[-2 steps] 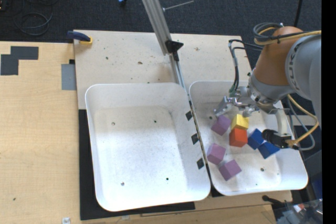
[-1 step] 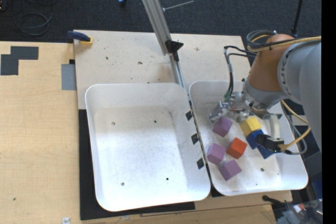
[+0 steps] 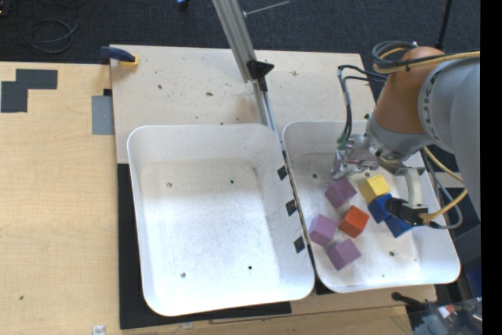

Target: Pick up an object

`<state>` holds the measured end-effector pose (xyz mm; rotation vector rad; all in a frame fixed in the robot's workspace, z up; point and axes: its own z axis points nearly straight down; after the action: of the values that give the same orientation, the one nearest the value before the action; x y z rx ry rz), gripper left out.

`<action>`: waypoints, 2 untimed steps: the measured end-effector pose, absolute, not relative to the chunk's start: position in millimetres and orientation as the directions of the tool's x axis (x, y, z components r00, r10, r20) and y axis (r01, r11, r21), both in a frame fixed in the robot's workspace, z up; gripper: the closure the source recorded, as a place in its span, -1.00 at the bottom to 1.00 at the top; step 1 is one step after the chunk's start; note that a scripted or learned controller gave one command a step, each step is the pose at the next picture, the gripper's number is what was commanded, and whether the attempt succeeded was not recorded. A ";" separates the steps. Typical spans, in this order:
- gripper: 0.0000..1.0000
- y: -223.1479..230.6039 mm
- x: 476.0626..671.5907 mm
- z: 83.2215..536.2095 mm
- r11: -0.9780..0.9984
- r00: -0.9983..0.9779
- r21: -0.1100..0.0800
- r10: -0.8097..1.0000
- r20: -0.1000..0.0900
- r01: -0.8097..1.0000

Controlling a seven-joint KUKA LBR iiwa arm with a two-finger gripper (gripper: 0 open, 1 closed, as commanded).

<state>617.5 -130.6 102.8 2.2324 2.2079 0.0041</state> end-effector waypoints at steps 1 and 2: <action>1.00 -128.4 613.4 164.4 -0.006 0.006 0.003 1.000 -0.001 1.000; 1.00 -135.5 613.9 208.8 -0.007 0.007 0.003 1.000 -0.001 1.000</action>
<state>613.9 -135.5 208.8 2.2275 2.2118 0.0020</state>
